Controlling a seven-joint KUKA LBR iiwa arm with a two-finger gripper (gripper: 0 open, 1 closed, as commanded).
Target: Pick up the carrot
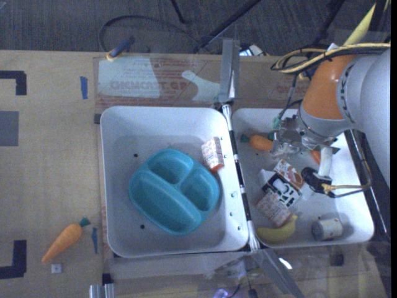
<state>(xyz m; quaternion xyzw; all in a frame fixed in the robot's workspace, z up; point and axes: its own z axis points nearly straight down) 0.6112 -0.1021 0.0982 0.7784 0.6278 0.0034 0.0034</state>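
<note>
One carrot lies on the bench, left of the left bin. A second carrot sits in the right bin, just beside my claw. Jaw state: cannot tell. Approach step; next I must centre over it.

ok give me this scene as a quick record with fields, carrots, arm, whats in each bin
carrot in right bin: orange carrot at the bin's upper left, just left of the pincer
carrot on bench: second carrot outside the bins, lower left
left bin: blue divided plate, small red-and-white packet
right bin: banana, grey can, cartons
arm: over right bin
</note>
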